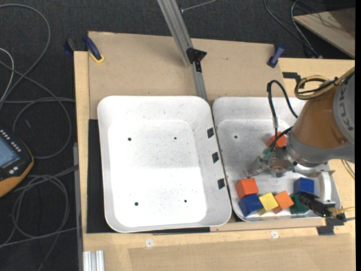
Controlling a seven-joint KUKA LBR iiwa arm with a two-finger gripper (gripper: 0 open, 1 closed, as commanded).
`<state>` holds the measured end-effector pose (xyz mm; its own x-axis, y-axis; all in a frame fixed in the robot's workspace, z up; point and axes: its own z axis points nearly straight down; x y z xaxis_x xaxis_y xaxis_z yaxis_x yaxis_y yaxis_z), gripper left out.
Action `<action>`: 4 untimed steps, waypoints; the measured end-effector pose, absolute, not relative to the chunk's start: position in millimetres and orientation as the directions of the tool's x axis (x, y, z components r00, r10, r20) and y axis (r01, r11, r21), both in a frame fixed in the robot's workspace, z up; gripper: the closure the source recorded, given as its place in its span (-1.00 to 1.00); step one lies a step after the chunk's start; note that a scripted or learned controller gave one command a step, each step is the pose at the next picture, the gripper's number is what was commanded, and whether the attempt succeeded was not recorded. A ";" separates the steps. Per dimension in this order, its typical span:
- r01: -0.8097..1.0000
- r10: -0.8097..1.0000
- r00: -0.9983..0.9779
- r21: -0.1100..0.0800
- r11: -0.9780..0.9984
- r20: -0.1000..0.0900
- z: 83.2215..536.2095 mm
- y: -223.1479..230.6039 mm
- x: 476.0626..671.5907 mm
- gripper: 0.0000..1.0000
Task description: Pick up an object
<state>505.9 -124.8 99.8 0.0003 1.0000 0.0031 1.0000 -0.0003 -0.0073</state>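
Tabletop [146,61]: light wood, carrying two shallow white bins side by side.

Left bin [113,151]: speckled white floor with four small dark dots.

Right bin [240,123]: holds the objects, all gathered toward its near right corner.
- orange block [246,186], near the bin's front, just left of the group
- blue block [251,204], just in front of the orange block, against the front wall
- yellow block [268,201], just right of the blue block
- small orange block [284,199], just right of the yellow one
- dark green object [299,207], by the front right corner
- second blue block [304,185], beside the arm
- orange-red piece [277,141], partly hidden by the arm

Arm [321,123]: grey with orange band, reaching in from the right over the right bin.

Gripper [274,164]: low over the bin floor, just behind the orange block; whether the jaws are open or closed cannot be told, and nothing is seen between them
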 end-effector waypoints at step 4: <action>1.000 1.000 -0.002 0.008 0.002 -0.002 275.0 -111.2 524.5 1.00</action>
<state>524.5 -111.2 275.0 -0.0019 1.0000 -0.0017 1.0000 0.0019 0.0085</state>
